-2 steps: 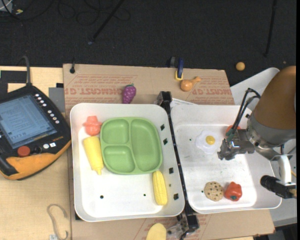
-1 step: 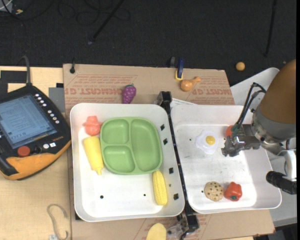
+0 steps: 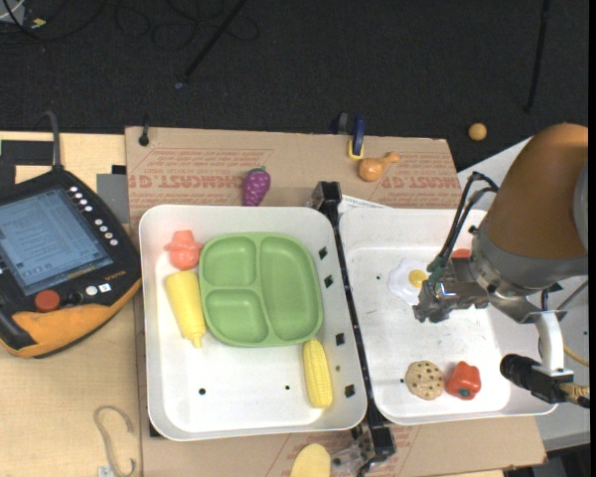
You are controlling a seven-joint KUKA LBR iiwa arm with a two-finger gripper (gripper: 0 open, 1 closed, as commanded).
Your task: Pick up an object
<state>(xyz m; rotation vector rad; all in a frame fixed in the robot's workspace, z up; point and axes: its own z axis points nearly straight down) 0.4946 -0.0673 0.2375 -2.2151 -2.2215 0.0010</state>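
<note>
Near the front of the right bin (image 3: 397, 405) lie a cookie (image 3: 424, 379) and a red pepper (image 3: 464, 381). Whether the gripper (image 3: 432, 304) is open or closed I cannot tell. It hangs apart from both, so a descent here could grasp nothing.

A light wooden desk (image 3: 40, 396) carried a flattened cardboard sheet (image 3: 209, 167) printed with red lettering, and on that sheet two shallow white bins sat side by side, the left bin (image 3: 233, 415) touching the right bin (image 3: 377, 266) along a black clamped seam. At the desk's left edge lay a control pendant (image 3: 50, 256) with a lit screen and an orange underside. A purple toy grape bunch (image 3: 256, 186) and an orange toy gourd (image 3: 375, 166) rested on the cardboard behind the bins, near a small blue-and-yellow clamp (image 3: 356, 135). A yellow toy (image 3: 311, 459) lay at the front edge, and a metal hook (image 3: 114, 433) lay on the bare wood at lower left.
</note>
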